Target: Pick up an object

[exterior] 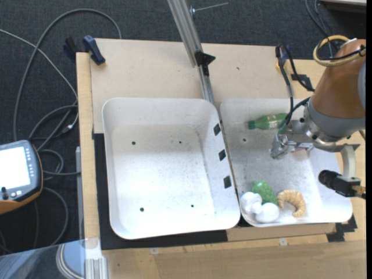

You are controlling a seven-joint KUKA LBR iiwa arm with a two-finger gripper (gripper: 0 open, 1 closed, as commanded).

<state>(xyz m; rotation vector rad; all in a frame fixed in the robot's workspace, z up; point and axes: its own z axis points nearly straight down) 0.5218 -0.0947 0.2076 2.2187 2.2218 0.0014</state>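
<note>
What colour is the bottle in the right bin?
Green with a white label, the bottle in the camera view.

You see a dark grey carpet floor (35, 4) at the top. Black cables (40, 57) loop at the left, beside the light wooden bench (151, 68).

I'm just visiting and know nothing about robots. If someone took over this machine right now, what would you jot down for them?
Gripper: low in the right bin, over bare floor near the far end; nothing seen between its fingers; open or shut can't be told.
Things, all in the right bin: green bottle lying by the far wall, just beyond the gripper; green object, white objects and croissant-shaped piece clustered at the near end.
Done: nothing lifted.
Left: grasp one object and raise it.
</note>
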